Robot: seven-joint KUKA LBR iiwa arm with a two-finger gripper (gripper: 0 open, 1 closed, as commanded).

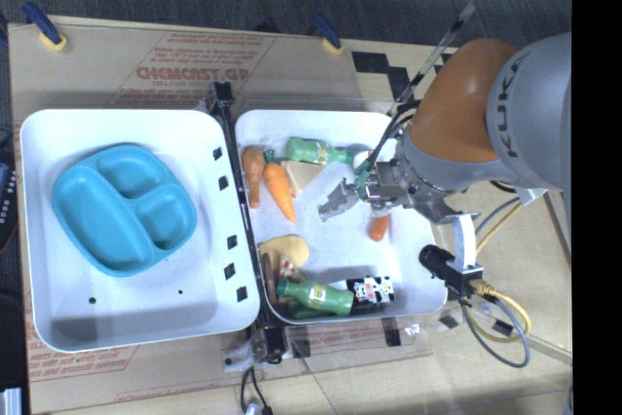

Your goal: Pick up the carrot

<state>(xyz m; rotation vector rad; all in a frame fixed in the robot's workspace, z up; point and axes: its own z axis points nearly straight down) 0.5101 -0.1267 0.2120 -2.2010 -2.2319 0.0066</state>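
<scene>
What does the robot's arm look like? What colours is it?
The arm is fat, round and grey, with a big orange band near the wrist and dark letters on the grey shell. The gripper is small, made of grey metal. Black and yellow cables loop beside it.

Two carrots (280,190), two bottles (315,151), two bins (39,238)

Blue divided plate (123,206), two green bottles (315,151)
</scene>
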